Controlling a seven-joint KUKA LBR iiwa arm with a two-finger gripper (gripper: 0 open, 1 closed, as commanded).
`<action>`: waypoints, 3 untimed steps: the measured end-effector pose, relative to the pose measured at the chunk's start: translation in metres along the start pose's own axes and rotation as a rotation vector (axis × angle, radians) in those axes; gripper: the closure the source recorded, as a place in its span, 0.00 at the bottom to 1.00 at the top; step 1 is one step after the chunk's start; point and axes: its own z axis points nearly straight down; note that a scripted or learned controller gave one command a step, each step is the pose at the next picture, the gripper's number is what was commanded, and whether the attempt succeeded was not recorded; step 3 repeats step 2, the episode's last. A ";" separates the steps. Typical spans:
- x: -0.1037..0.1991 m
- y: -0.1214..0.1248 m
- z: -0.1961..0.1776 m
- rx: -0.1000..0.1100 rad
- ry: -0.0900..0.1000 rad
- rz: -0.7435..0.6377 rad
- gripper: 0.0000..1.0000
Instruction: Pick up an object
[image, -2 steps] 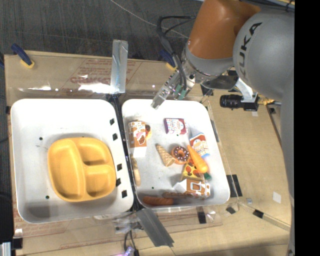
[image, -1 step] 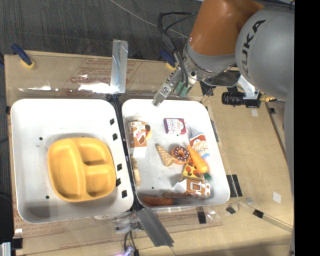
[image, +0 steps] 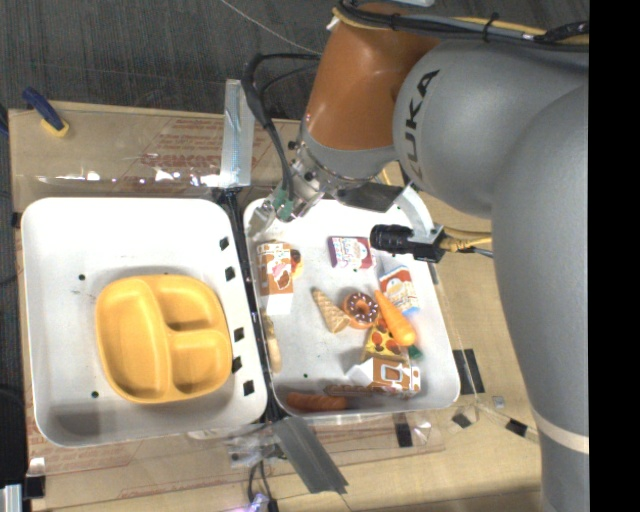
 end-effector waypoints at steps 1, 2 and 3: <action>-0.100 -0.031 -0.086 -0.005 -0.009 -0.273 1.00; -0.099 -0.030 -0.097 -0.006 -0.010 -0.280 1.00; -0.099 -0.030 -0.097 -0.006 -0.010 -0.280 1.00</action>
